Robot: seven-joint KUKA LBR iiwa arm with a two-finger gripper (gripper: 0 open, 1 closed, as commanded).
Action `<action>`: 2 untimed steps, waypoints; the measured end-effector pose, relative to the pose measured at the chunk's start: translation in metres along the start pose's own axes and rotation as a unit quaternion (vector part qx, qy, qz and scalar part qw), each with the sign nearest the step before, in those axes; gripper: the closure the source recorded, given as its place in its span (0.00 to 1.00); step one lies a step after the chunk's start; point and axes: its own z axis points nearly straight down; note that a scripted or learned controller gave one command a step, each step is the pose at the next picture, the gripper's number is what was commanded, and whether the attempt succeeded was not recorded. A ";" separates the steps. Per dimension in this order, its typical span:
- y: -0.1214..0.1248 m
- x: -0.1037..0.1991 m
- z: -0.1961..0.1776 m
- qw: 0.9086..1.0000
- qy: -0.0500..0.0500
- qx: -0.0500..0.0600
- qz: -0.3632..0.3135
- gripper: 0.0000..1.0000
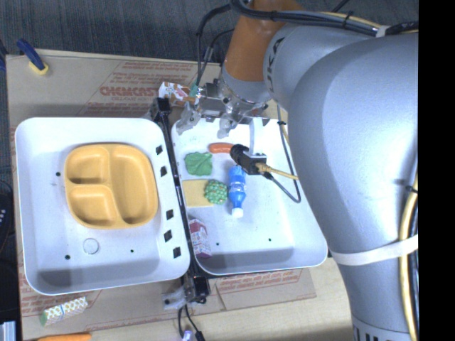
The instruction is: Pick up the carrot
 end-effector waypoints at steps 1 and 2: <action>0.000 -0.004 -0.124 1.000 -0.001 0.000 0.005 0.00; 0.002 -0.024 -0.033 0.998 0.000 0.001 -0.062 0.00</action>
